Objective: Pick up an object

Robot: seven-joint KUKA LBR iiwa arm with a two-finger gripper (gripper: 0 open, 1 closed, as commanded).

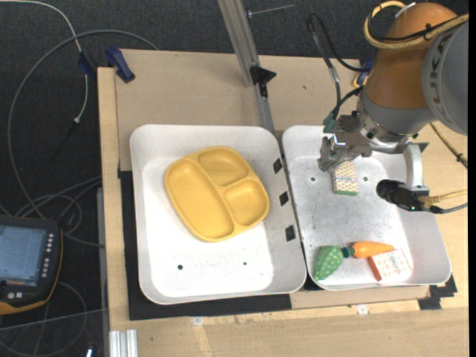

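Looking down from above, I see the big grey arm (416,58) reaching in from 3 o'clock, bent over the right bin (312,222) so its claw can get at the small things there. The left bin (149,199) sits beside it at 9 o'clock and bears one yellow plate (216,192) with three parts. I judge that plate too wide and flat for a small claw, so it makes sense that the arm works on the other side.

The gripper (336,149) hangs at about 12 o'clock in the right bin. A small spotty block (346,178) sits right under it, touching or nearly so. I cannot tell how the claw stands, or whether it has the block.

Down at 6 o'clock in that bin lie a red and white box (392,265), a green toy (328,262) and a little orange carrot (370,249), close together and well apart from the claw.
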